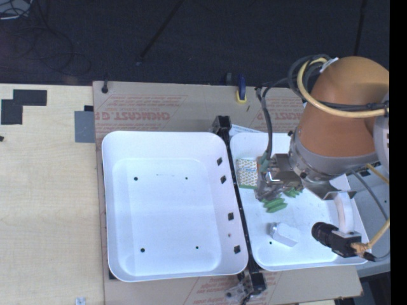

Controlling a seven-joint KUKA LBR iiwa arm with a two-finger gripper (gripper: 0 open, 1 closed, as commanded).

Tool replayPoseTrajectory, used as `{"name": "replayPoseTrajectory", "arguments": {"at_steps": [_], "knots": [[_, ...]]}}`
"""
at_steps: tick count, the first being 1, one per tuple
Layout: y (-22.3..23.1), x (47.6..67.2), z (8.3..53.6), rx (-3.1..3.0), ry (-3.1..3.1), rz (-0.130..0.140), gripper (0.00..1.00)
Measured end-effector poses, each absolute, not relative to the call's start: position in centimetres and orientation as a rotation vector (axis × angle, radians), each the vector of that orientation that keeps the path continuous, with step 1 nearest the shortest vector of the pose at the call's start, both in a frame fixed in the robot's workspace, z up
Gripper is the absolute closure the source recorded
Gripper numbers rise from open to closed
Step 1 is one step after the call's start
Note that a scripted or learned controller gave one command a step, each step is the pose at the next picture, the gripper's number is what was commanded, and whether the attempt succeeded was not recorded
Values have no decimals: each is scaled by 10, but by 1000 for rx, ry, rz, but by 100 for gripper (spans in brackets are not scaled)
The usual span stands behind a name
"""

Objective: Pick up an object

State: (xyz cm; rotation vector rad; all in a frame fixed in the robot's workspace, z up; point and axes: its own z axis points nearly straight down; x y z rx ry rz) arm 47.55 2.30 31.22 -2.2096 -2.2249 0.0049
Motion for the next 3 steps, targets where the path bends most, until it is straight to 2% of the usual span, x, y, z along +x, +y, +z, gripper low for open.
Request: {"name": "replayPoseTrajectory", "arguments": {"at_steps": [1,2,3], "knots": [[-115,474,311,-2237,-2208,9,100],[-12,476,304,-2208,-2227,1,100],[25,550,374,-2221,-2230,-9,100]]}}
